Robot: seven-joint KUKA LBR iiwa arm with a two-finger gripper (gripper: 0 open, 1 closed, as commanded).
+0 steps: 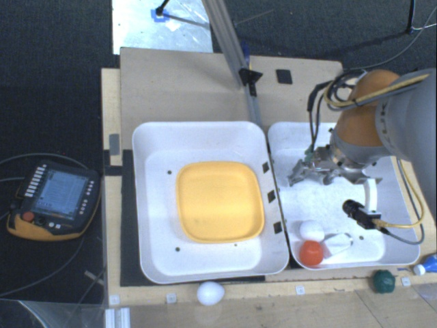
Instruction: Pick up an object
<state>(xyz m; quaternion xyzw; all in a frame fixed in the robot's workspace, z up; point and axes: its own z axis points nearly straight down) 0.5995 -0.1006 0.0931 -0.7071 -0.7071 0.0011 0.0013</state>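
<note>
1. Grey arm with orange band reaches from the right into the right bin (389,248); gripper (311,171) hangs over that bin's bare upper-left floor, metal fingers look spread apart, nothing between them.
2. Step, as I judge it: approach, no grasp yet.
3. Candidate objects: white ball (311,229) and red ball (312,253) touching each other at the bin's lower-left corner, small, round, smooth; thin clear or white item just right of them, too faint to name.
4. Next move likely needs travel toward the lower corner, then descent centred on one ball; round shapes could roll off.
5. Left bin (153,183) holds a yellow square plate (220,201), rounded corners, matte plastic.
6. White egg-shaped object (210,293) sits on the desk (184,80) below the left bin.
</note>
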